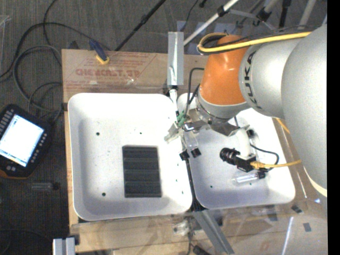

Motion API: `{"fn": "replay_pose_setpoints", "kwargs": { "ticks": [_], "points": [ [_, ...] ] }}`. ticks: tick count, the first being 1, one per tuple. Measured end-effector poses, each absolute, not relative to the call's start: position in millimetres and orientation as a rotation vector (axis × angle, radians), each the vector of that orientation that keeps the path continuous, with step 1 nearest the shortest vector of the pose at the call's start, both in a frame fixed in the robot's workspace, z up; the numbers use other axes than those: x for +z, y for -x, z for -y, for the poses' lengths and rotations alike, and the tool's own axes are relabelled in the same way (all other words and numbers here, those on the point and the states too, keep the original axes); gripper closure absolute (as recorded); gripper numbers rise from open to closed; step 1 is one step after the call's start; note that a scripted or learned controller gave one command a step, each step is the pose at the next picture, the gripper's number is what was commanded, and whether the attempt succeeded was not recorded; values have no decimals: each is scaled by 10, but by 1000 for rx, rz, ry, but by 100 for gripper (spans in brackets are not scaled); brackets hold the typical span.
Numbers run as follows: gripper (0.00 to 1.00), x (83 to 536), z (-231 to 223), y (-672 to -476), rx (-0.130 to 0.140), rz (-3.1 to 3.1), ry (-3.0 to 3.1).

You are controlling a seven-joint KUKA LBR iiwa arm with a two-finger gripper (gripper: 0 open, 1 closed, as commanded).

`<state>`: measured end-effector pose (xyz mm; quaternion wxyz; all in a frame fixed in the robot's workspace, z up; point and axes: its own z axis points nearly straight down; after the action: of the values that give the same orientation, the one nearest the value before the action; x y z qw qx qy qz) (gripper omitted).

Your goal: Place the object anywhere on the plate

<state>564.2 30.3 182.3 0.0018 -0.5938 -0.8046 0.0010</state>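
1. Handheld pendant [20,141], far left on the floor beside the bench; screen lit, text too small to read.
2. Cardboard sheet [106,72] behind the bins; faded reddish print, not legible.
3. Left white bin [79,142], shallow, touching its neighbour along the middle edge.
4. Dark ribbed slab [142,171], flat on the floor of the left bin, right of centre and toward the near side; long axis running near to far, ribs crosswise, edges square to the bin walls; no label seen.
5. Gripper [187,142], hanging over the seam between the two bins, well apart from the slab; whether released or clenched cannot be told.
6. Arm's orange band [226,78], with grey casing lettered "KU", the rest cut off.
7. Right white bin [281,190].
8. Clear tube [248,178], lying in the right bin near its front; long axis roughly left to right, slightly tilted.
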Motion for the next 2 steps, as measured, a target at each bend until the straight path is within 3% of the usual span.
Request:
{"fn": "replay_pose_setpoints", "kwargs": {
  "ticks": [1, 2],
  "points": [
    [100, 1860, -199, -5168, 4, 2602, 1754],
    [100, 1848, -702, -4828, 3, 2746, 1516]
  ]
}}
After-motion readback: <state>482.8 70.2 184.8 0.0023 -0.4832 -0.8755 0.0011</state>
